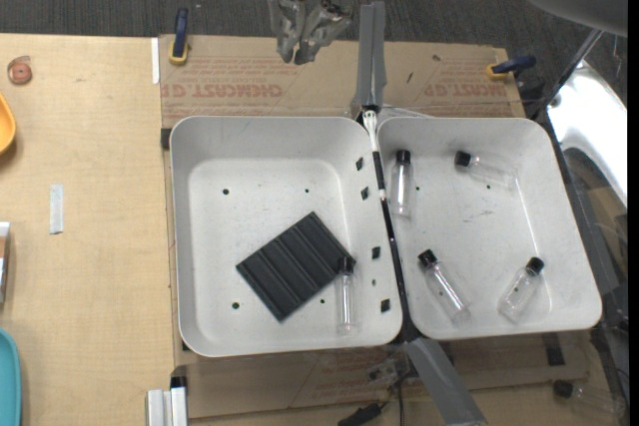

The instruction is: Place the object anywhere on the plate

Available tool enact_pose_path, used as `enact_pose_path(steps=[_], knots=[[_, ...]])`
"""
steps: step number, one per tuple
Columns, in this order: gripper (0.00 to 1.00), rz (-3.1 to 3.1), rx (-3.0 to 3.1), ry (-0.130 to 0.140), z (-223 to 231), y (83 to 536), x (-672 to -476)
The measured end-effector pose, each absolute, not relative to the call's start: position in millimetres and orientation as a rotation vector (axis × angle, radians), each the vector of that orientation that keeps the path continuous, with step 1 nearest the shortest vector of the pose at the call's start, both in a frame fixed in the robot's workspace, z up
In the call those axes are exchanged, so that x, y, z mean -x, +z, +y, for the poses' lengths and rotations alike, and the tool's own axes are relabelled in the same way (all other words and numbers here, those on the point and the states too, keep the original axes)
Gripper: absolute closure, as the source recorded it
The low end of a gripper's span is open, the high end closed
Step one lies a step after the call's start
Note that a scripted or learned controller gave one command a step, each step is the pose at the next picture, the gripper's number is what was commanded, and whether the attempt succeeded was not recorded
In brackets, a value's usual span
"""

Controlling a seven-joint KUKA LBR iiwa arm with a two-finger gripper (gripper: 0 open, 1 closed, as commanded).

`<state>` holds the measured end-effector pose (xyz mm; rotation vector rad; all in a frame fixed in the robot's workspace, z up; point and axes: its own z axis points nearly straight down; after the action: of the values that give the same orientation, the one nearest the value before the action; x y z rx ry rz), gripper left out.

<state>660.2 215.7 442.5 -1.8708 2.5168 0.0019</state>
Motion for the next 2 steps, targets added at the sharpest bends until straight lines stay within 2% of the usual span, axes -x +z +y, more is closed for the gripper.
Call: enact_pose_path(steps=[2], knots=[[1.0, 1.869, 2.519, 0.003, 223.7, 441.7, -660.0]])
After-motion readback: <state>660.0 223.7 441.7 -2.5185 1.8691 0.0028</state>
